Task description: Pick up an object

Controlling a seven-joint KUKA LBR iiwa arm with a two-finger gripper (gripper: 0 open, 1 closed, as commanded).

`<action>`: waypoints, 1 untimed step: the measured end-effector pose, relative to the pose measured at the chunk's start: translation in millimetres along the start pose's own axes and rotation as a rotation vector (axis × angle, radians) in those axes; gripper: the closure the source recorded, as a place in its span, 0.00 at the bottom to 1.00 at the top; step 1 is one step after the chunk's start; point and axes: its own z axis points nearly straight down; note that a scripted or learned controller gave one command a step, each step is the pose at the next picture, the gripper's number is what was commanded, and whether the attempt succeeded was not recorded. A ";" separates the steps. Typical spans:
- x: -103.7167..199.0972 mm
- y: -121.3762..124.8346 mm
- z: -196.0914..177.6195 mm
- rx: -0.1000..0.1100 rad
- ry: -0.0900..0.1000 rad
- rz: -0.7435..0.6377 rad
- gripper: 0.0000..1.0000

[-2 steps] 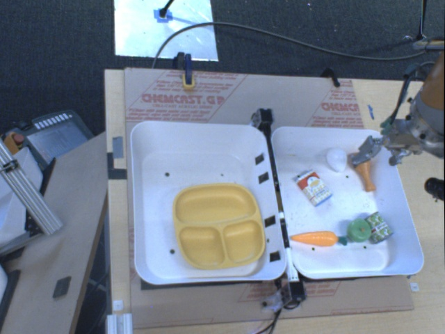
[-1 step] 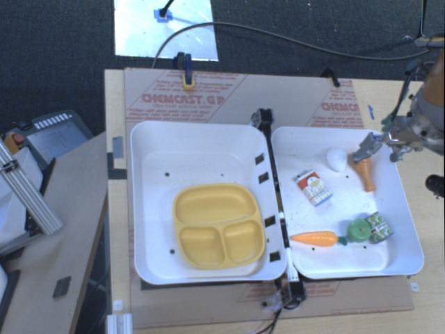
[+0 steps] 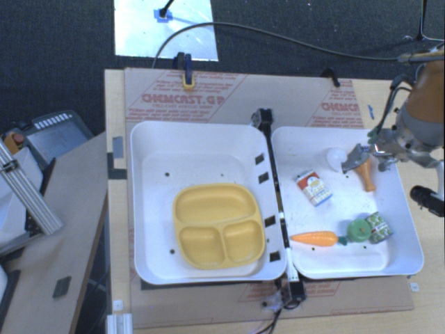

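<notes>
A cardboard-covered tabletop (image 3: 208, 92) over dark carpet bears two glossy white bins. The left bin (image 3: 149, 186) holds a yellow tray (image 3: 217, 223); the right bin (image 3: 400, 249) holds a carrot (image 3: 314, 239), can (image 3: 313, 187), and orange peg (image 3: 366, 177). The pincer (image 3: 361, 160) hovers above the peg; I cannot tell its grip.

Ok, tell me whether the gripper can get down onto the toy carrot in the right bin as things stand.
Probably yes. The toy carrot lies flat on the right bin's floor with open space above it; only the green piece touches its end. The gripper hovers farther back.
</notes>
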 end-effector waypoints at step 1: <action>0.4 0.8 41.6 0.001 0.000 0.001 0.00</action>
